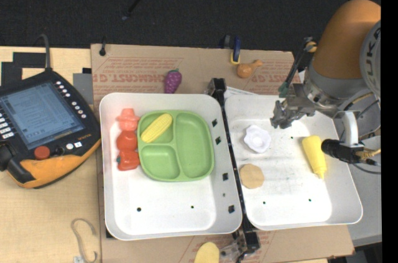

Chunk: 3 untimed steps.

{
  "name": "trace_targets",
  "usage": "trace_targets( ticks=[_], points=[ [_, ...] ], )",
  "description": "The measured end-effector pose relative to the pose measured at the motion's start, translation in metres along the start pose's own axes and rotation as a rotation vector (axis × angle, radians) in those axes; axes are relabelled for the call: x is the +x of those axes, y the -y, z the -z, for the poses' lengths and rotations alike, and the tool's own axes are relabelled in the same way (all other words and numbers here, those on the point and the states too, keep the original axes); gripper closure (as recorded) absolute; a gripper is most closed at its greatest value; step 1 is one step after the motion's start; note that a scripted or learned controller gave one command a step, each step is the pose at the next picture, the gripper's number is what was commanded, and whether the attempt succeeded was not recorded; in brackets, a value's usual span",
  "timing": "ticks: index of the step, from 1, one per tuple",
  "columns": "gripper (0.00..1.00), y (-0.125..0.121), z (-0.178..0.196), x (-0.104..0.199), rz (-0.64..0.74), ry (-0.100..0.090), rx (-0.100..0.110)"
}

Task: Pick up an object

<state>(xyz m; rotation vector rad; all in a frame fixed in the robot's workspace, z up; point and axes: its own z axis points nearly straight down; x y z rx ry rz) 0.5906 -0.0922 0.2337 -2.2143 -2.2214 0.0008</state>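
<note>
In the right bin [336,206] lie a white crumpled object [257,138], a round tan cookie [252,176] and a yellow mustard bottle [315,155]. My gripper [280,119] hangs over the bin's upper part, just up and to the right of the white object, with nothing visibly held. In the left bin [161,212] a green divided plate [177,145] carries a yellow corn cob [155,127], and a red and pink figure [127,138] stands at its left.
Behind the bins on the cardboard lie a purple grape bunch [173,79] and an orange pear-like toy [247,68]. A teach pendant [43,125] sits at the left. A yellow object [207,252] lies at the front edge.
</note>
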Motion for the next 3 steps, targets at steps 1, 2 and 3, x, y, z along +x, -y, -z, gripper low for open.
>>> trace_targets(
  ticks=[1, 2, 3],
  points=[
    [1.0, 0.027, -0.011, 0.038, -0.002, 0.001, 0.002],
    [1.0, 0.049, 0.001, 0.087, 0.0, 0.001, 0.001],
    [1.0, 0.073, -0.018, 0.12, -0.002, 0.001, 0.003]
  ],
)
